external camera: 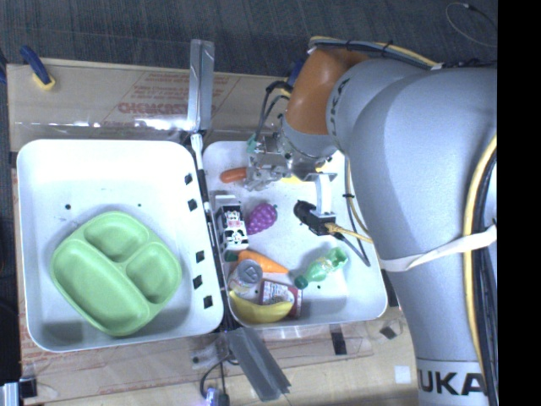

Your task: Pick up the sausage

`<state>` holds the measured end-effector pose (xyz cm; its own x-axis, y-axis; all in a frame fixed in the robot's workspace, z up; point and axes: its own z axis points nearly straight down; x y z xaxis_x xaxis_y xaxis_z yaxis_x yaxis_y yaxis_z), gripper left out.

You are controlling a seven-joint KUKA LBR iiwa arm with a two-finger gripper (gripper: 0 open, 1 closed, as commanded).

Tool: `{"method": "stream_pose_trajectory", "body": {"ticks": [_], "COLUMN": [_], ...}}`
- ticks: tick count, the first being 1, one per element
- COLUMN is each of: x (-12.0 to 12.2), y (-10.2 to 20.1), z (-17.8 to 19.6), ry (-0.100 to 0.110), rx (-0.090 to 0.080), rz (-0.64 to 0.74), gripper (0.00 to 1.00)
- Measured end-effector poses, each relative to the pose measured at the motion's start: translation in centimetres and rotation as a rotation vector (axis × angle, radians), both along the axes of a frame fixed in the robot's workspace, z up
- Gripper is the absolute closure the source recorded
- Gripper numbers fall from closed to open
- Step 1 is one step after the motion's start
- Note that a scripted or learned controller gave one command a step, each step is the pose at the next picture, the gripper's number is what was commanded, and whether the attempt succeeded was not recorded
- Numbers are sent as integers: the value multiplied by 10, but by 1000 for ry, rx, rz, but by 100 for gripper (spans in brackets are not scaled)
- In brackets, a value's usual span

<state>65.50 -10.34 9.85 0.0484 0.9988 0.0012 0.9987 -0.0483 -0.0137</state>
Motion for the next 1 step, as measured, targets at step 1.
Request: {"method": "stream_pose_trajectory", "body": {"ticks": [1], "x": [0], "y": [0], "z": [0], "ry": [0], "rx": [0], "rz": [0], "gripper": [0]}}
